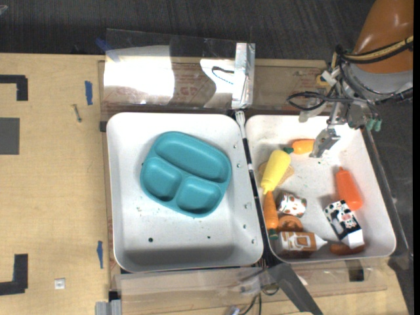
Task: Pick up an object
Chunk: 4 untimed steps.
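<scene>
Left bin (125, 241) has a teal divided plate (186, 172) sitting in it. The right bin (384, 241) holds the clutter: a yellow bottle (275, 168) by the divider, a brown sauce bottle (300, 241) near the front, an orange carrot-looking thing (348, 188) and a black-and-white box (344, 220). The gripper (323, 143) hangs over the back by a small orange piece (302, 146); can't tell its state.

The teal divided plate (186, 172) looks like smooth matt plastic. Both white bins (125, 228) are glossy plastic. The bench (46, 195) looks like matt pale wood. The yellow bottle (275, 168) looks like shiny plastic.
</scene>
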Motion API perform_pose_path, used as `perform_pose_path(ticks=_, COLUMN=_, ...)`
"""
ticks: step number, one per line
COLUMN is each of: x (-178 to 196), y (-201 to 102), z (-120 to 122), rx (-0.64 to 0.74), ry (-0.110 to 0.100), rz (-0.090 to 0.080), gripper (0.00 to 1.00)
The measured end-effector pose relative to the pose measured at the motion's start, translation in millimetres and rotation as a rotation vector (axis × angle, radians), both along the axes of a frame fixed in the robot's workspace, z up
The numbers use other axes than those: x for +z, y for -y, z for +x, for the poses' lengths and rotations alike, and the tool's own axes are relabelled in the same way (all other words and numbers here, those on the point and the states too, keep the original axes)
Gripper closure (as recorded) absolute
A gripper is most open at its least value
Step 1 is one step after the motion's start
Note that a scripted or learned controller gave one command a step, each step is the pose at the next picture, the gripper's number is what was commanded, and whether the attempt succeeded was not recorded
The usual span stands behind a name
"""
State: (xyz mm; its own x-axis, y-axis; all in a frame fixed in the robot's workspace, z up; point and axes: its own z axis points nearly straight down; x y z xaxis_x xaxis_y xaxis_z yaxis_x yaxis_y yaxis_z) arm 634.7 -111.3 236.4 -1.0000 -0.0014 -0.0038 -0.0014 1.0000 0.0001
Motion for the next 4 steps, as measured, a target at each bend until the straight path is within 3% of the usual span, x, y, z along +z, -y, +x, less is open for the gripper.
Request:
perform_pose_path(ticks=1, x=-141, y=41, z=-44, rx=0.169, ry=0.004, rz=-0.001, gripper=0.00)
perform_pose_path(ticks=2, x=-148, y=74, z=-77, rx=0.044, ry=0.008, rz=0.004, gripper=0.00)
perform_pose_path(ticks=3, x=-148, y=98, z=-128, rx=-0.036, ry=0.007, rz=-0.001, gripper=0.00)
perform_pose_path(ticks=4, x=-137, y=98, z=-124, rx=-0.034, ry=0.017, rz=-0.004, gripper=1.00)
